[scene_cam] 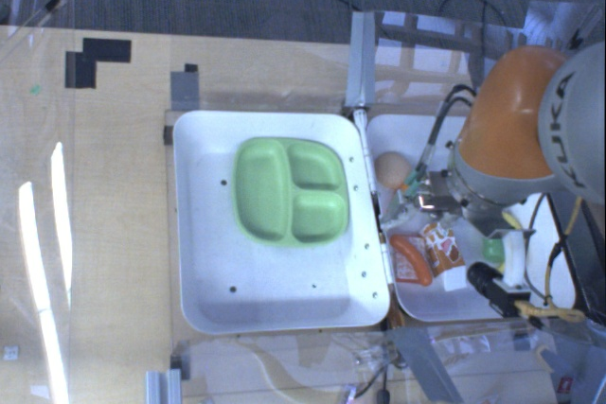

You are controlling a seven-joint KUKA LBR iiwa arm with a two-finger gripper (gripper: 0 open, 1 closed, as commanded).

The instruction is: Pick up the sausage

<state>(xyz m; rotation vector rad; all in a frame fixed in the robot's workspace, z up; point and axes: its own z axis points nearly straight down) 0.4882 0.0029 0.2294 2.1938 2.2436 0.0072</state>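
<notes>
The sausage (410, 258), orange-red and short, lies in the right bin (445, 306) near its left wall, at the front. My gripper (423, 197) hangs over the same bin, a little behind and to the right of the sausage, under the grey and orange wrist. Nothing shows held in it. A small brown and white packet (442, 246) lies right beside the sausage, touching its right side.
A tan egg-shaped thing (391, 170) sits at the back left of the right bin. A small green object (492, 250) lies at the right. The left bin (199, 232) holds a green divided plate (290, 190). The arm covers much of the right bin.
</notes>
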